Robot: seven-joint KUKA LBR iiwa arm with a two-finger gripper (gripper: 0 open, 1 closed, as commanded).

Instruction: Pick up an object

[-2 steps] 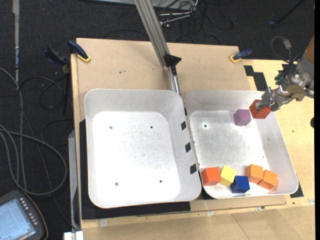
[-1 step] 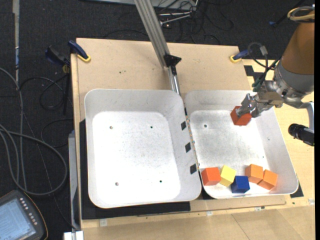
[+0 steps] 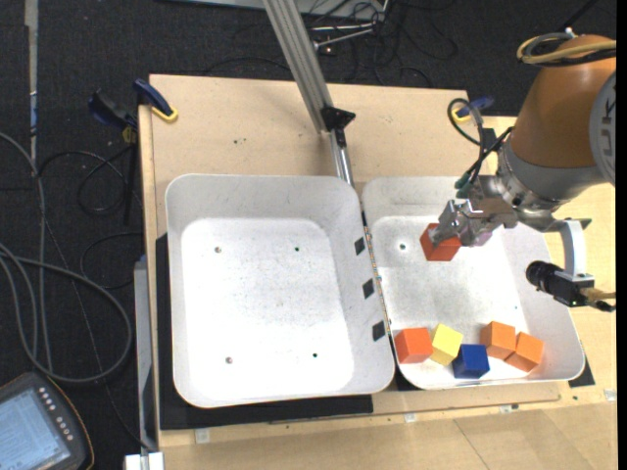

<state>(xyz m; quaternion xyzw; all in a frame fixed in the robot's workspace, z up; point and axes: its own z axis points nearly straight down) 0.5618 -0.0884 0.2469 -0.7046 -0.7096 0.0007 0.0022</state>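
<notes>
This is a robotics lab or test cell: a plywood bench (image 3: 245, 116) held by blue clamps (image 3: 152, 96) bears two white bins (image 3: 181, 262), with loose cables (image 3: 59, 194) trailing over dark carpet, an aluminium camera mast (image 3: 294, 42) and a teach pendant (image 3: 34, 424).

Two white bins (image 3: 186, 262) on a tan bench (image 3: 245, 116). At lower right, orange blocks (image 3: 413, 344), a yellow block (image 3: 447, 343), a blue block (image 3: 472, 360); higher up, a red-orange block (image 3: 440, 244).
</notes>
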